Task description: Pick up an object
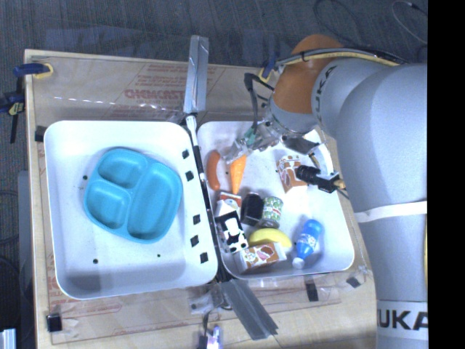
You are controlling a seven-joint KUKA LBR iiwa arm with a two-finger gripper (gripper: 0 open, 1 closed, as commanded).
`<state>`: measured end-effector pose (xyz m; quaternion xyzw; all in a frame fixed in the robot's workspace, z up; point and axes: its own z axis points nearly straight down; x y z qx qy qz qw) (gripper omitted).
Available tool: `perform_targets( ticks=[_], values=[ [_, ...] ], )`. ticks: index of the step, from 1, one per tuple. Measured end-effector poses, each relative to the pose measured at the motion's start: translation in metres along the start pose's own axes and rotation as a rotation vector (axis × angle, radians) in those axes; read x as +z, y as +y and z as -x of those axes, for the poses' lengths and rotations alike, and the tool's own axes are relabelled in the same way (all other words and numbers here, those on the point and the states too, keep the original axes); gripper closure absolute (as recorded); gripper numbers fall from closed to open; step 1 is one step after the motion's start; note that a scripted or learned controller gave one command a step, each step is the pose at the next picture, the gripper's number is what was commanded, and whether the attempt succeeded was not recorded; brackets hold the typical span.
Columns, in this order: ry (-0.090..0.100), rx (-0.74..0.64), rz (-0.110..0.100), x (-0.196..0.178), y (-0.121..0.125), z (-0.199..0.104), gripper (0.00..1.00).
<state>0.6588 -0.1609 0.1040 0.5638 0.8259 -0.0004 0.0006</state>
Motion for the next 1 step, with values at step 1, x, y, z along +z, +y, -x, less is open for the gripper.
perform_targets(
  ticks=[1],
  values=[
    [0.001, 0.046, -0.001, -0.1108, 0.0095, -0.0708, 1.00]
  ],
)
